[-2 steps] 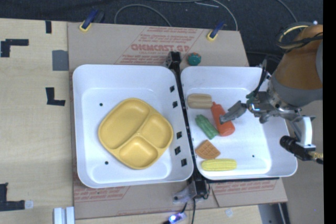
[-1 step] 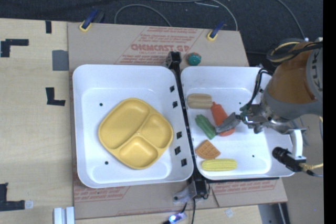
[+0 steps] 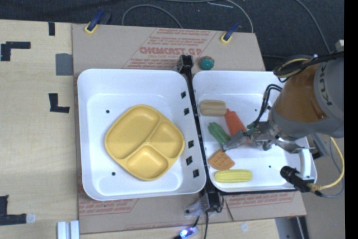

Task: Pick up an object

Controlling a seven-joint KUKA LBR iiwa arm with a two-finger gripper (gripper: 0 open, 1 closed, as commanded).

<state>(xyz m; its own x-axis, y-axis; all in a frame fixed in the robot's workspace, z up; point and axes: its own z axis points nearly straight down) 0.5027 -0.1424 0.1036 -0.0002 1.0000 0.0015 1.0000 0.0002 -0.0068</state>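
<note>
The gripper point(image 3: 232, 141) sits low among toy foods; whether its fingers are spread or closed, I cannot tell. The pickle point(image 3: 218, 132) just left of it and the carrot point(image 3: 233, 119) just above look light, stiff and slick, best pinched across the middle.

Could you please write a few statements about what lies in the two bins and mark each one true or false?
1. The yellow divided plate lies in the left bin. True.
2. The corn cob lies in the left bin too. False: it lies in the right bin, near its front edge.
3. The gripper is low in the right bin, close to the green vegetable and the orange carrot. True.
4. The waffle piece sits on the yellow divided plate. False: it lies on the floor of the right bin, just above the corn cob in the view.
5. A small teal ball rests on the cardboard behind the bins. True.
</note>
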